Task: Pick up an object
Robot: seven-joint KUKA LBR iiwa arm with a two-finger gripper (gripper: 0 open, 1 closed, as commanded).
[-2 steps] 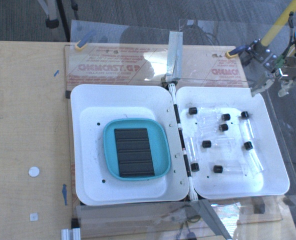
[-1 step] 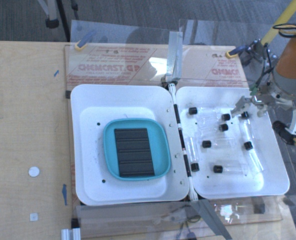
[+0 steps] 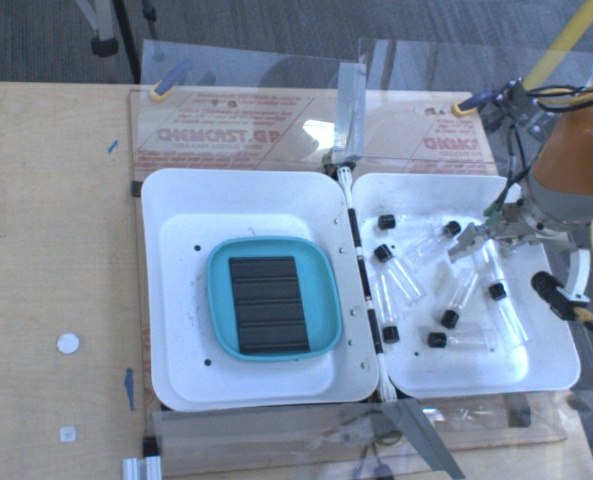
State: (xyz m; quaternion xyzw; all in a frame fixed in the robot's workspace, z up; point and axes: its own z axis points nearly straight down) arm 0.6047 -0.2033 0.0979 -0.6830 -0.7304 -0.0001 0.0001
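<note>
Several clear plastic tubes with black caps lie scattered in the right bin (image 3: 551, 366). One tube (image 3: 400, 275) lies near the bin's left wall, another tube (image 3: 465, 291) in the middle, and a third tube (image 3: 507, 314) further right. My gripper (image 3: 484, 236) hangs low over the upper right part of this bin, just above the tubes, next to a black cap (image 3: 452, 229). Grey metal parts of the wrist hide what is directly under it. I see nothing lifted clear of the bin floor.
The left bin (image 3: 176, 218) holds a teal tray (image 3: 220, 268) with a dark ridged insert (image 3: 268, 305). A divider wall (image 3: 361, 268) separates the bins. Clear acrylic sheets (image 3: 236, 133) stand behind them. A yellow pole and cables (image 3: 566, 38) run at the upper right.
</note>
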